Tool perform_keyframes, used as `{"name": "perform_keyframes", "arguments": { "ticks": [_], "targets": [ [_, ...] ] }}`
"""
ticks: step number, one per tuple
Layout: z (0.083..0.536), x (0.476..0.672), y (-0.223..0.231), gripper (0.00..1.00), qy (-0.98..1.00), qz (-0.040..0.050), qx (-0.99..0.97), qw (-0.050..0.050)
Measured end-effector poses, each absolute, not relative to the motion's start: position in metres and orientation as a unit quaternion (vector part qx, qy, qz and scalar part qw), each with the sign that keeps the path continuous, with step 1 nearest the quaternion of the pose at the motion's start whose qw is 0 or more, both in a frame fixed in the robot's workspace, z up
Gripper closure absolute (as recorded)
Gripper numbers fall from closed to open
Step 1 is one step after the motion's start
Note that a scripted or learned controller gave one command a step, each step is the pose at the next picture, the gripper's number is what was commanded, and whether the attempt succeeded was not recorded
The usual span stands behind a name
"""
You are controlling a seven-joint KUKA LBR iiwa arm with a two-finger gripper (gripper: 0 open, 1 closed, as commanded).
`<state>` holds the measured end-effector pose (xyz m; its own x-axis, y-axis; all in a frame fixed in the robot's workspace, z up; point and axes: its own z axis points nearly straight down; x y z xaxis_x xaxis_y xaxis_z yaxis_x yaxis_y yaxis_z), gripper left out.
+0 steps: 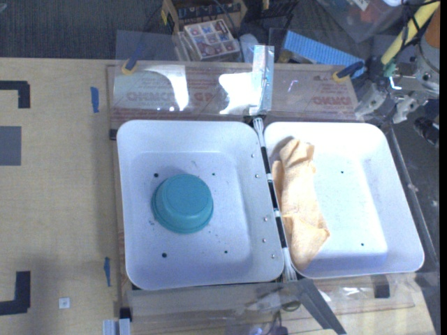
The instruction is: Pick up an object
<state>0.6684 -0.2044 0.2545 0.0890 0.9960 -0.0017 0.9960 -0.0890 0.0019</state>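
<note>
The left bin [133, 187] holds a teal bowl [183, 202], inverted, near its centre. The right bin [391, 187] holds a tan cloth [299, 201] along its left wall, long axis running far to near. The pincer [391, 100] sits at the far right, beyond the right bin's far rim; whether it is spread or pressed together cannot be told. Both objects lie left of and nearer than the pincer. The cloth is the closer candidate; the bowl lies well apart, across the divider.
</note>
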Motion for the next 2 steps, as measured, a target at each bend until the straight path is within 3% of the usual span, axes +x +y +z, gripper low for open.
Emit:
{"name": "perform_keyframes", "arguments": {
  "ticks": [1,2],
  "targets": [
    [0.131,0.657,-0.122,0.00,0.681,0.0002,0.732,0.001],
    [0.089,0.669,-0.106,0.00,0.755,0.0018,0.655,0.002]
  ]
}}
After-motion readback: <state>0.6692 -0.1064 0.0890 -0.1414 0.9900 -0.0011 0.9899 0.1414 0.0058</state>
